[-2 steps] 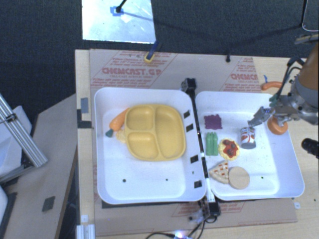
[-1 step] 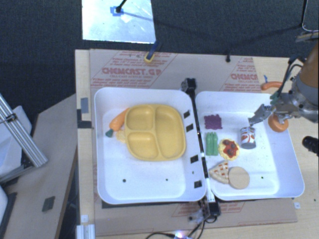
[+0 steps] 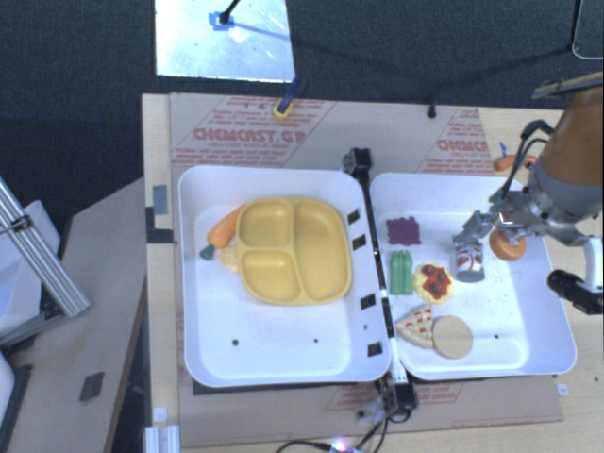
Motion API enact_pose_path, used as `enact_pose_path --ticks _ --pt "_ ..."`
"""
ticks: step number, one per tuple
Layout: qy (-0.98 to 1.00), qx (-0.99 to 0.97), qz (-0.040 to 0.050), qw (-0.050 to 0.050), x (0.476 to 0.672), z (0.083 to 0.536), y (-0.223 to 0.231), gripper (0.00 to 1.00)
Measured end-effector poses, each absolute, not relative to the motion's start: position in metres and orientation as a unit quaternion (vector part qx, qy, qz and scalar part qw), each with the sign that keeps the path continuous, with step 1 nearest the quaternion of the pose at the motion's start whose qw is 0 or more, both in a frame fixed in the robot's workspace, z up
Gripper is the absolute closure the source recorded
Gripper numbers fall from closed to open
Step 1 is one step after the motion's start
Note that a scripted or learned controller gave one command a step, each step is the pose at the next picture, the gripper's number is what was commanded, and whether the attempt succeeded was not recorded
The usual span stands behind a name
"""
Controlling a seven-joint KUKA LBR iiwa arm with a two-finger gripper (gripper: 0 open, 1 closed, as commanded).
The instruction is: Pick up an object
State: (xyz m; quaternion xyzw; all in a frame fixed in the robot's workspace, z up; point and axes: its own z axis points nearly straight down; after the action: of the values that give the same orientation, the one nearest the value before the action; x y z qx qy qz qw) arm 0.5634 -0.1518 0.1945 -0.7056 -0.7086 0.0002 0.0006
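Observation:
In the right bin (image 3: 538, 347) lie a small red and white can (image 3: 469, 262), a purple bunch of grapes (image 3: 404, 229), a green toy (image 3: 402, 273), a round red and yellow piece (image 3: 435, 281), a pizza slice (image 3: 413, 327), a tan round cookie (image 3: 452, 336) and an orange ball (image 3: 510, 246). My gripper (image 3: 477, 225) hangs low over this bin. It is just above the upright can and to the left of the orange ball. The arm comes in from the right edge.
The left bin (image 3: 274, 357) holds a yellow divided plate (image 3: 288, 250) with a toy carrot (image 3: 224, 226) at its left side. A black hinge strip (image 3: 373, 253) runs between the bins. A dark part (image 3: 576, 291) sticks over the right bin's right rim.

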Motion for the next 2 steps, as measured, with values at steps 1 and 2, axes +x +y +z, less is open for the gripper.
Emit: enact_pose_path --ticks 1,2 --pt "-0.708 -0.707 0.0010 0.001 0.564 0.133 -0.157 0.00" --pt "-0.708 -0.707 -0.0019 -0.004 0.567 0.086 -0.158 0.00"
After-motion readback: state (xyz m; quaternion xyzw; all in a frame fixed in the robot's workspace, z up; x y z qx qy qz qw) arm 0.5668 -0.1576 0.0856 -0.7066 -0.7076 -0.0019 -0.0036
